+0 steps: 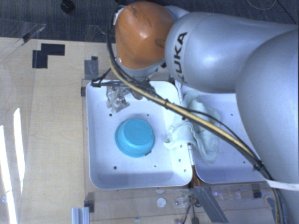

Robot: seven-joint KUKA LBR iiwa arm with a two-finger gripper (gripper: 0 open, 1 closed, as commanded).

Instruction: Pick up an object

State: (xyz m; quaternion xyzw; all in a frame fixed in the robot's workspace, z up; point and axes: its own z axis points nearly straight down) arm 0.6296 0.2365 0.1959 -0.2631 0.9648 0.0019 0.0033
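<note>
While the grey arm (224, 55) is reaching in from the right, its orange band (140, 34) is hanging over the back edge of the left bin (100, 171), and the gripper (117, 99) is sitting low at that bin's rear left corner, above the white floor. Whether its jaws are released or clenched I cannot tell — the metal parts are blurring together, and nothing is showing between them. A blue bowl (135, 137) is lying near the middle of the left bin, just in front of the gripper but apart from it; it is round, light blue, plain, its rim a paler ring. A white cloth (198, 129) is lying crumpled across the divide between the two bins, draping mostly into the right bin (229, 169).
</note>
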